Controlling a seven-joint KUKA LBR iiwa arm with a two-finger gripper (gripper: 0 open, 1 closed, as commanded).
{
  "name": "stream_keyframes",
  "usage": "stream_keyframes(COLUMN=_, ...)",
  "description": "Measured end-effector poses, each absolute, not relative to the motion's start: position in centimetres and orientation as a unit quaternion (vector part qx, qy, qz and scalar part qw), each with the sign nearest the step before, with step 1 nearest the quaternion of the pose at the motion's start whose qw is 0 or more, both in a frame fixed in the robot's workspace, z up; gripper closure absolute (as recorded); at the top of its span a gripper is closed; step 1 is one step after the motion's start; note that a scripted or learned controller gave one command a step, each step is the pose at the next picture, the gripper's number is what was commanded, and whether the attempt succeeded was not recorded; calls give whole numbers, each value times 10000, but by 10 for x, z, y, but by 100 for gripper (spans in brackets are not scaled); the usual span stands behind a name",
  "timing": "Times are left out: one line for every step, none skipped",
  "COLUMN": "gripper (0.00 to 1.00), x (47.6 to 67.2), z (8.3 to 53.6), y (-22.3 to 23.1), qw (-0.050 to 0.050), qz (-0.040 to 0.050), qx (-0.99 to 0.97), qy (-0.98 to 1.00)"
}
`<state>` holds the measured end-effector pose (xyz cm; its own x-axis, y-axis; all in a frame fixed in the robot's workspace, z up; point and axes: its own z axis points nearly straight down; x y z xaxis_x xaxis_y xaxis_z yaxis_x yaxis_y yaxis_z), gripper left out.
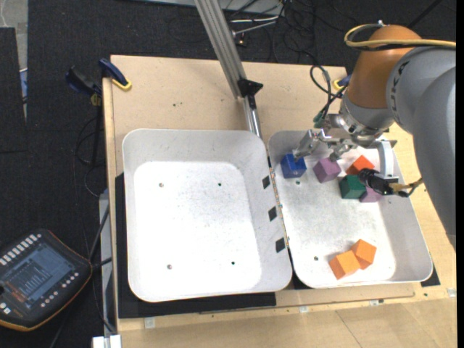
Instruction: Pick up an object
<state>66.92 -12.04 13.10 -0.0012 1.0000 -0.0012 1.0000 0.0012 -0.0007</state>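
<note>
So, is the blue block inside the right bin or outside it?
Inside. The blue block rests on the floor of the right bin, near its far left corner, within the rim.

text: none legible | pendant screen: lit, writing too small to read | labels: none

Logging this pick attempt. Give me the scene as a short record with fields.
arm: reaches in from the right, over the right bin
gripper: above the far end of the right bin, near the blue block
right bin blocks: blue, purple, green, orange pair
left bin: white, speckled
held: nothing visible
</note>
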Motion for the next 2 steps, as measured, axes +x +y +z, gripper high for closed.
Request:
stream_keyframes(gripper=0, x=675, z=128, y=-122, qw=84, qz=53, qx=7068, qy=7074)
stream_keyframes(gripper=100, x=676, z=138, y=-122, qw=108, qz=65, qx=7065, qy=7076)
